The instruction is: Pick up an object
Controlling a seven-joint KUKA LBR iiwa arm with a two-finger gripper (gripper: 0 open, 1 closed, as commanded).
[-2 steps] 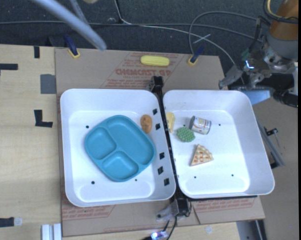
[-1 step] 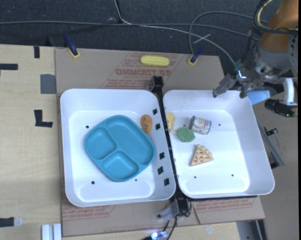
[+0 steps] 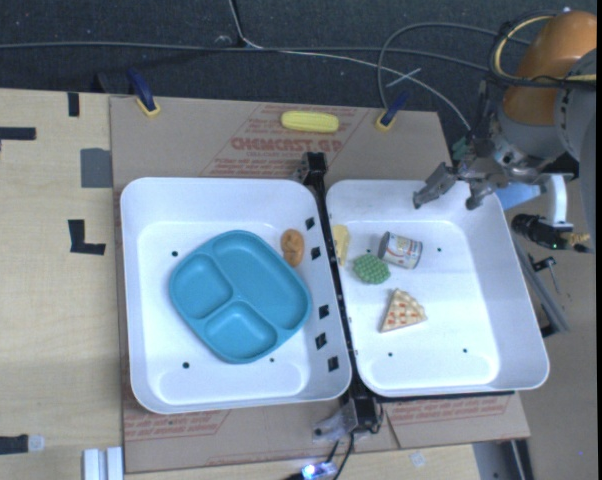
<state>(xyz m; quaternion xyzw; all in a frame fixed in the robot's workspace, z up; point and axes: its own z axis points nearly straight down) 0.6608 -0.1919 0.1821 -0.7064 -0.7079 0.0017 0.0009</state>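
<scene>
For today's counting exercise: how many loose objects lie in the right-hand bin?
4: a yellow piece at the left wall, a green round piece, a small can lying beside it, and a waffle wedge below.

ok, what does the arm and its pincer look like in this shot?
Grey KUKA arm with a rounded orange band above the wrist. The two-finger pincer is dark grey metal, with slim splayed fingers. Thin grey cables loop from the wrist across the dark backdrop. No readable markings.
</scene>
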